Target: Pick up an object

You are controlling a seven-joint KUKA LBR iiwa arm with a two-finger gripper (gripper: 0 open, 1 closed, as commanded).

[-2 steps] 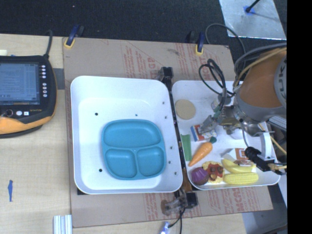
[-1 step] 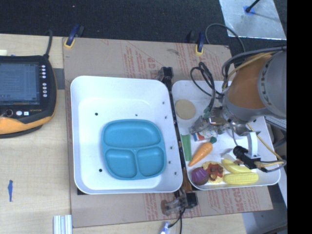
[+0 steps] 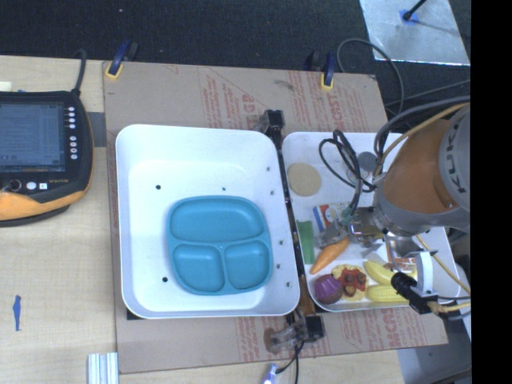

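The right bin (image 3: 308, 146) holds several small toy foods: an orange carrot (image 3: 330, 255), a purple onion-like piece (image 3: 327, 288), a yellow banana (image 3: 376, 274), a corn cob (image 3: 382, 294), a red and yellow piece (image 3: 350, 278), a green block (image 3: 305, 238) and a tan disc (image 3: 304, 178). My gripper (image 3: 350, 229) hangs low over the middle of this bin, just above the carrot's upper end. The arm's wrist and cables cover the fingertips.
The left bin (image 3: 136, 158) holds a blue divided plate (image 3: 218, 242). A teach pendant (image 3: 40, 154) lies at the far left on the bench. Clamps (image 3: 326, 77) pin the cardboard sheet at its back edge. The arm's grey and orange body (image 3: 420, 178) covers the right bin's right side.
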